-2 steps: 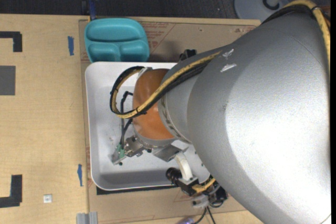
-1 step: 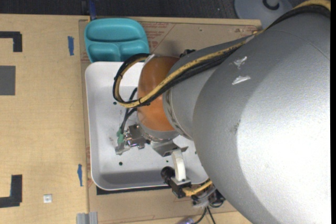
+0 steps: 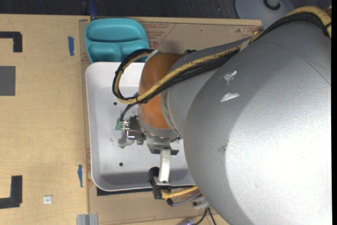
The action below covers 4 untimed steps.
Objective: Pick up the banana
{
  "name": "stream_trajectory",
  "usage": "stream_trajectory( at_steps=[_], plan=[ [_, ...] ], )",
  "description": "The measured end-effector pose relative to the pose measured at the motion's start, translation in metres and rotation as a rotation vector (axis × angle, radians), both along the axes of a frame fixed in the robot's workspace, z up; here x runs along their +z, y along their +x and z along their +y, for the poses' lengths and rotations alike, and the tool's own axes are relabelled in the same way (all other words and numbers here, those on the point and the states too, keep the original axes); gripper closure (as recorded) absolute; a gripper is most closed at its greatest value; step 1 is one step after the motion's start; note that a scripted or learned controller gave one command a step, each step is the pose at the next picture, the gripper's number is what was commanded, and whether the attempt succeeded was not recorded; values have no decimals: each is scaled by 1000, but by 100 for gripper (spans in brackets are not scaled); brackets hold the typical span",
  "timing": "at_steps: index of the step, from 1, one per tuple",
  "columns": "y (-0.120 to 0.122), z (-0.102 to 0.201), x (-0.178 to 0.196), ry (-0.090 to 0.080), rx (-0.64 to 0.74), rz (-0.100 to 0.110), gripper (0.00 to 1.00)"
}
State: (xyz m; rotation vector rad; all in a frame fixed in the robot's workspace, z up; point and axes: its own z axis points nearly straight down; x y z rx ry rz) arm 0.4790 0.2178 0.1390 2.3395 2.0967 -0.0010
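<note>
Reaching in from the right, the big grey arm (image 3: 253, 113) covers much of the white bin (image 3: 100, 129). The arm is round and smooth, with a shiny metal look, and it has an orange band (image 3: 155, 92) near its end. A black and yellow cable (image 3: 158, 81) loops over it like a bendy rope. The pincer (image 3: 129, 131) hangs low over the bin floor, seen from above as a small lump of grey metal parts, and I cannot tell how it is set. The bin is shallow, smooth and white, with rounded corners. I cannot see the banana, so I cannot tell where it is. A teal plastic tray (image 3: 116, 37) with soft curved edges sits just past the bin's far rim. The tabletop (image 3: 42, 113) is flat, brown and looks like cardboard, with bits of blue tape (image 3: 71, 46) on it.
</note>
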Motion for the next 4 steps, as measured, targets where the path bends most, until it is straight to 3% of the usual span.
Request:
stream_trajectory(
  at_steps=[1, 2, 3, 4],
  plan=[
    [10, 7, -10, 0, -314, 2, 0],
    [0, -42, 61, 0, -78, 0, 0],
    [-1, 7, -7, 0, -20, 3, 0],
    [-1, 6, -31, -1, -352, 5, 0]
  ],
)
